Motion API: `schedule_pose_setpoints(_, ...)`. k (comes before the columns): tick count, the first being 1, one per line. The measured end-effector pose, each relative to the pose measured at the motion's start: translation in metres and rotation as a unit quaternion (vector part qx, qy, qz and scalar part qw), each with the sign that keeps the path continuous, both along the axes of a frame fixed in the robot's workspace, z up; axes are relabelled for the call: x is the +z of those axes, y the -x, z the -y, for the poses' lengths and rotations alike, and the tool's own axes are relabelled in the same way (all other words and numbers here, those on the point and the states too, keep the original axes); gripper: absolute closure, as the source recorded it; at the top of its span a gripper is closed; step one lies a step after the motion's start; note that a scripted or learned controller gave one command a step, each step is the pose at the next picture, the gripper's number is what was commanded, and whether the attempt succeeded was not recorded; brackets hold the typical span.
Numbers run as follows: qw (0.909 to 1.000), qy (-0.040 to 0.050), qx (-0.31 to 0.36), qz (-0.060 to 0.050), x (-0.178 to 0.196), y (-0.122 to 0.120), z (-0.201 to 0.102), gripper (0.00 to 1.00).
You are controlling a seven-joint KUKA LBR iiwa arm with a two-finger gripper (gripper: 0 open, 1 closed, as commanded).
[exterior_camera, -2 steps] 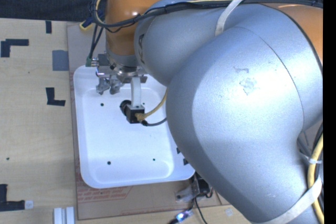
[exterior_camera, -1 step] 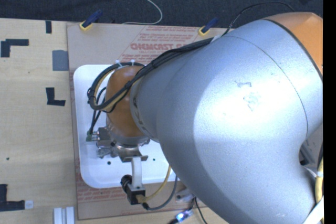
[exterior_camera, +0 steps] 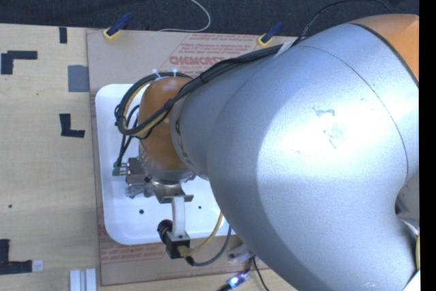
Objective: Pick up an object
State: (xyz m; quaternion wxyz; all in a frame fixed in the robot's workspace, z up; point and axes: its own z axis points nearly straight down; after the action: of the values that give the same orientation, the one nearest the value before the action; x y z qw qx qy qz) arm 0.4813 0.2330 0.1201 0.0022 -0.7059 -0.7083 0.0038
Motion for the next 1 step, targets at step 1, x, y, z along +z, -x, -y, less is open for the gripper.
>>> schedule_pose_setpoints(1, 1.0000, 0.0003, 0.001, -0.002, 0.0088, 0.0007, -0.0001, 1.00)
